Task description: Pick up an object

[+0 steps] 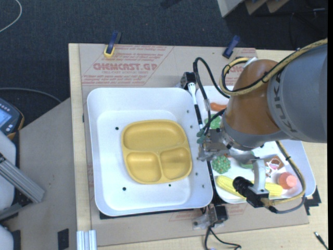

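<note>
Candidate objects lie in the right bin (307, 163), right of centre in the frame. Visible there: one green broccoli-like piece (221, 164) at the bin's left side, one yellow corn cob (229, 184) below it at the lower edge, one orange-pink round item (287, 180) at lower right, one small red-and-white piece (274, 164) just above that, one orange strip (217, 107) near the bin's upper left, and one further green piece (213, 123) below the strip. The arm's body covers much of this bin, so more items may be hidden.

The claw (212, 150) sits low over the left side of the right bin, just above the broccoli-like piece and close to the wall shared with the left bin. Whether it is spread or closed cannot be told; the wrist housing and cables mask it. No item can be seen gripped.

Status, as a judgement: the arm is positioned at the pick site, and the grasp and lift are not confirmed. Remaining steps: secure one item and raise it clear of the bin.

The left bin (101, 139), centre-left, holds one yellow three-compartment tray (156, 151). Count of bins: two. Both rest on one worktop (83, 77) covered with cardboard sheet, held by two blue clamps (111, 44) at the upper edge.
</note>
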